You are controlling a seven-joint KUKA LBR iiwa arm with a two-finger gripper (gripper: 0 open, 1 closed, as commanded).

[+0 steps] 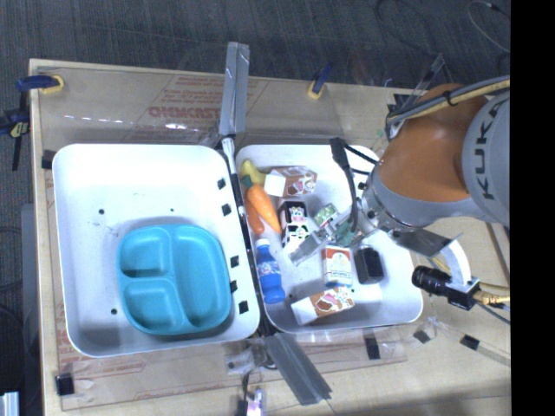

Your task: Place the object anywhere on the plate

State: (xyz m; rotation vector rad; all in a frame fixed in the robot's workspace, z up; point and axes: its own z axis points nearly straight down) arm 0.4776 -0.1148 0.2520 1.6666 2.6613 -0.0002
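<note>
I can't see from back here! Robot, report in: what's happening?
Gripper low in right bin, among toys. Grip unclear. Blue plate in left bin, nothing on it. Divider wall between bins.

blue clamp (pixel 39 83) on bench (pixel 130 115) corner, perhaps gripping.

Arm (pixel 451 159) enters from the right edge, grey casing with the orange band uppermost in view, wrist angled down and to the left. Gripper (pixel 305 243) sits low, extended leftward from the wrist. Finger state cannot be determined from this angle. Black cabling runs along the wrist. A black fitting projects from the arm's lower right side.
</note>
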